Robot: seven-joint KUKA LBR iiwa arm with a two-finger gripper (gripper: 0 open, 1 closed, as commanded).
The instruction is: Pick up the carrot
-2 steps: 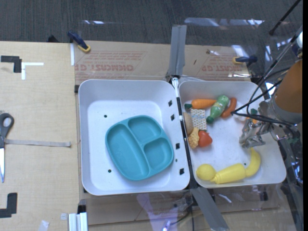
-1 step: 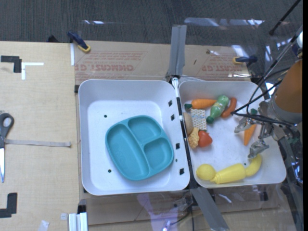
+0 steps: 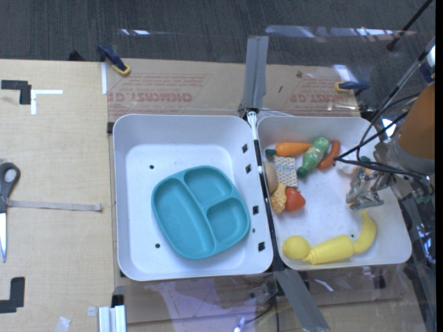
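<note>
Camera view, fixed above, looking down at a slant: counted two shallow white bins side by side, left bin [image 3: 124, 206] and right bin [image 3: 394, 251], touching along a shared middle edge. Found one teal divided plate [image 3: 201, 211] in the left bin, with three compartments, lying flat near the bin's centre.

Counted several toy foods in the right bin. Saw one carrot [image 3: 293, 148] at about 11 o'clock in that bin, orange, lying flat, its thick end toward the bin divider. Noted one green vegetable [image 3: 315, 153] just beside it at its 3 o'clock side, with an orange-red piece [image 3: 333, 151] beyond that. Spotted one tan patterned piece [image 3: 284, 171] below the carrot, one red piece [image 3: 295, 199] and one small yellow textured piece [image 3: 278, 199] at 9 o'clock of the bin. Found one banana [image 3: 367, 232] at 4 o'clock and one long yellow squash-like toy [image 3: 320, 248] at 6 o'clock.

Located the gripper [image 3: 363, 192] at 3 o'clock of the right bin, low over bare floor, well apart from the carrot, gripping nothing. Could not tell whether parted or closed. Saw the orange band [image 3: 419, 126] above it at the right edge.

Counted one pair of scissors [image 3: 5, 206] on the bench at far left.
</note>
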